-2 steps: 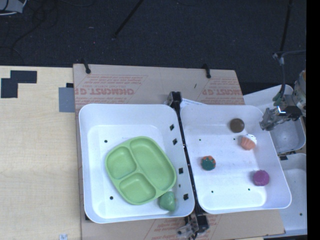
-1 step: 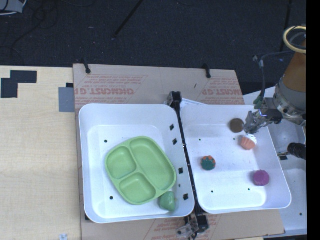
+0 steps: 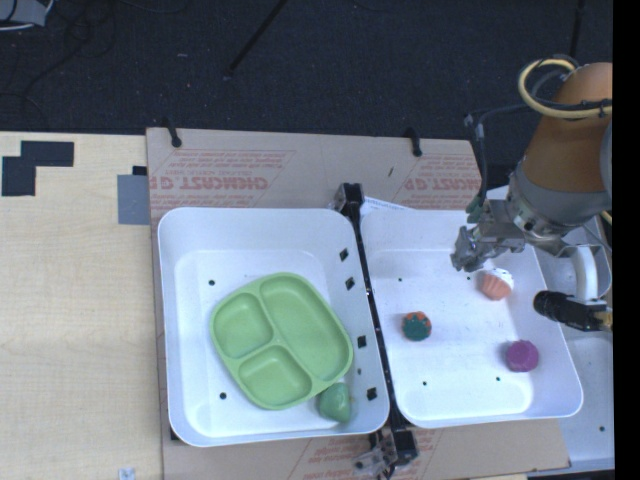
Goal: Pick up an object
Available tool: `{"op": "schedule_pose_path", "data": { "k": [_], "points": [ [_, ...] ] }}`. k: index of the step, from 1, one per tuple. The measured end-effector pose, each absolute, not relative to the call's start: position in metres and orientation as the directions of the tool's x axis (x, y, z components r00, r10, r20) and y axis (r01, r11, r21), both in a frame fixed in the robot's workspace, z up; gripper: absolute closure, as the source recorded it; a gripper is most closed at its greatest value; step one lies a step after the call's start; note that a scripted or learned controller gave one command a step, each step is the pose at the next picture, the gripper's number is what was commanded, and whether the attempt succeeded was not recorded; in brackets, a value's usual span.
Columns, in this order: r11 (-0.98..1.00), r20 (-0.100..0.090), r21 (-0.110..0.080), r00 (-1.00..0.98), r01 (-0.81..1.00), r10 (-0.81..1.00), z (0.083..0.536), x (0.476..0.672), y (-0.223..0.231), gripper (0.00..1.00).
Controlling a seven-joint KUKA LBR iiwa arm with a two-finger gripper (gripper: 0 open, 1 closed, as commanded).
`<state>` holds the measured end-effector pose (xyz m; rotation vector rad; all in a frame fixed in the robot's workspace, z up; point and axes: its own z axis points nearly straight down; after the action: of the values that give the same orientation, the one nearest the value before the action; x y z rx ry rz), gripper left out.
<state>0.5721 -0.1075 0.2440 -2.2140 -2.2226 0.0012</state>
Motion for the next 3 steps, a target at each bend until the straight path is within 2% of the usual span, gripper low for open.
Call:
{"op": "schedule_pose_path", "data": {
  "k": [1, 3],
  "points": [
    [0.003, 0.002, -0.006, -0.003, 1.0, 1.0, 0.234, 0.556, -0.062, 1.0],
    [0.004, 0.002, -0.006, -0.004, 1.0, 1.0, 0.24, 0.528, 0.049, 1.0]
  ]
}}
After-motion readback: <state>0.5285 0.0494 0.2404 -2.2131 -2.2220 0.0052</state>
